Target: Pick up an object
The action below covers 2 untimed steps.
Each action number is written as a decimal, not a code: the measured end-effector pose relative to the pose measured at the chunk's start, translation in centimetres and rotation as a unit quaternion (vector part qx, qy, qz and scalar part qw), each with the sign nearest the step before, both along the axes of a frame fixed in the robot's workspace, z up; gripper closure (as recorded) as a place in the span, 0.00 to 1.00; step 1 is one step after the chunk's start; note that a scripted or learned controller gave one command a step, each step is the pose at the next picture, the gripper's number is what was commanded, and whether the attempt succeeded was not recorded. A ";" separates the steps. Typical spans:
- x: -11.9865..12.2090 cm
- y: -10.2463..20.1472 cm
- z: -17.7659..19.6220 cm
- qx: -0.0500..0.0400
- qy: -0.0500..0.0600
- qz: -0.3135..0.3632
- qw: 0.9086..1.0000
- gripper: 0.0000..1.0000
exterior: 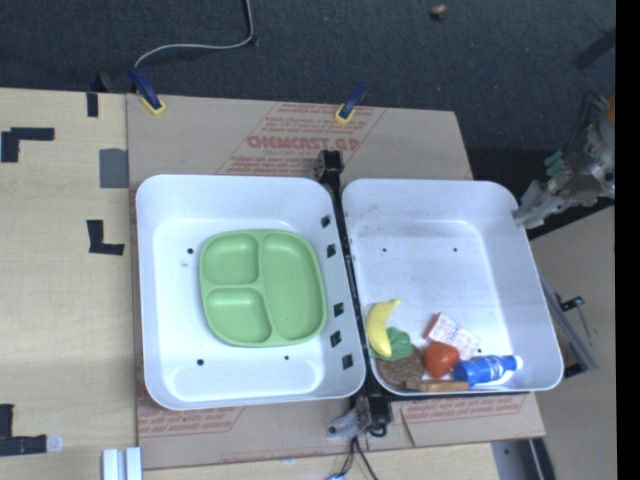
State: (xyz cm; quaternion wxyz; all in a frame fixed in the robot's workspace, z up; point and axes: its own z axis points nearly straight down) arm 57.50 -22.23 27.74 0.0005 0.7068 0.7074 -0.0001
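Two white bins on counter (90, 198). Nothing lifted yet; whole pick left to do. Hand (560, 193) off right bin's (420, 218) far right rim, finger state impossible to tell. Banana (381, 326), tomato (441, 358), blue bottle (486, 369) crowded in near corner. Green divided plate (263, 287) in left bin (165, 268).

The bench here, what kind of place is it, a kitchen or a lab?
Probably a robot lab test bench, not a kitchen: two white bins clamped on cardboard, toy food like a banana piled in one corner, a green plate, and a gripper at the right.
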 end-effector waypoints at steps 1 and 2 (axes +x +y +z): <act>1.5 9.2 -4.2 0.001 0.001 0.001 1.000 1.00; -2.0 5.0 1.9 -0.001 0.000 -0.001 1.000 1.00</act>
